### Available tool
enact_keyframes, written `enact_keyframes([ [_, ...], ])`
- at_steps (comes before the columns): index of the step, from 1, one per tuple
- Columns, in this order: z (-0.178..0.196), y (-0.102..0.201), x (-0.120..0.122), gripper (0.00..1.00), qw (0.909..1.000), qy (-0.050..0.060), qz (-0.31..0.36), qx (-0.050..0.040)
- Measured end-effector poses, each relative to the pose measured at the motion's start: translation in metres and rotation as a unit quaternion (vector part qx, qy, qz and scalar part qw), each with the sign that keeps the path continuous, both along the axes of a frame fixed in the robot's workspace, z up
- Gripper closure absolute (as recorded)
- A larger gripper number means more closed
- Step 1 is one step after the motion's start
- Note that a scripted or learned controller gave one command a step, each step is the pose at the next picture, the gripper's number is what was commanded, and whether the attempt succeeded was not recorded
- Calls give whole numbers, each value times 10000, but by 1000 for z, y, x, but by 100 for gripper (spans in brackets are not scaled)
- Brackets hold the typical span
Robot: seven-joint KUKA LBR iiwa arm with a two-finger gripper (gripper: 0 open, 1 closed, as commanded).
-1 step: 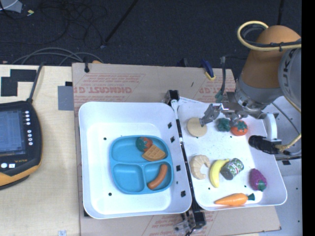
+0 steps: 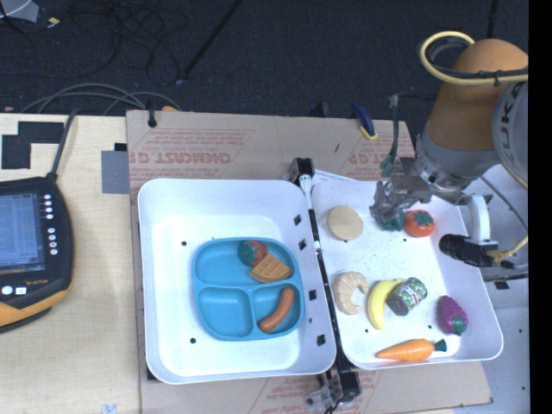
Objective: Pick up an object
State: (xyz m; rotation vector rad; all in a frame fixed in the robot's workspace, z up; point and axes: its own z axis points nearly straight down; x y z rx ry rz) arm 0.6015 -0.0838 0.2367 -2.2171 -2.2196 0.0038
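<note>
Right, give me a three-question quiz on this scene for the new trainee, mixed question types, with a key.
1. True or false: the blue divided plate sits in the left bin.
2. Which item lies nearest the end effector?
A. carrot
B. tomato
C. sausage
3. Fill in: the banana lies between the croissant and the ____.

Key:
1. True
2. B
3. can
</note>
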Motion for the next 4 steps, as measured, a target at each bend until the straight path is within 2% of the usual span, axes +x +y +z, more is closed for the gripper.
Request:
enact_keyframes([
  [1,162,10,-29,100,9999,-107,5,-13],
  [2,53,-7,-77,100,10000,50,-20,1],
  [3,89,21,-127,100,10000,-12,3,2],
  [4,127,59,-126,100,10000,-25,17,-4],
])
